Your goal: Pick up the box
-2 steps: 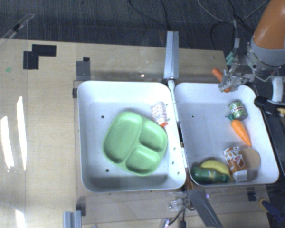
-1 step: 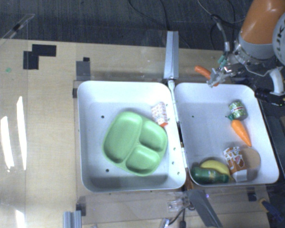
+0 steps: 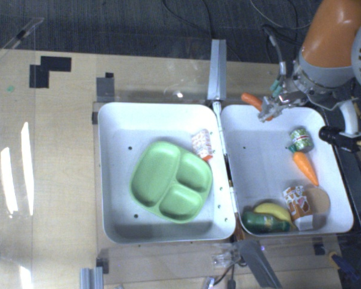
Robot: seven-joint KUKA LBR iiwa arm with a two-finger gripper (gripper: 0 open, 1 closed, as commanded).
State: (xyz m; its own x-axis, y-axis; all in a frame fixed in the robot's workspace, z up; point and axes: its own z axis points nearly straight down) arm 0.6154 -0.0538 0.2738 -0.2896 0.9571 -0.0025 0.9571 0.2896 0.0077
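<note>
The box [image 3: 295,201], a small white carton with orange print, lies near the front right corner of the right bin [image 3: 259,155], leaning against a brown round lid [image 3: 320,201]. My gripper [image 3: 272,108] hangs over the back rim of the right bin, far behind the box and apart from it. A short orange piece [image 3: 251,99] lies on the rim just left of the gripper; whether they touch is unclear.
In the right bin lie a green can [image 3: 301,139], a carrot [image 3: 305,168], a banana [image 3: 271,209] and a dark green bottle [image 3: 265,222]. The left bin [image 3: 117,137] holds a green divided plate [image 3: 171,180] and a small white-and-red packet [image 3: 201,143].
</note>
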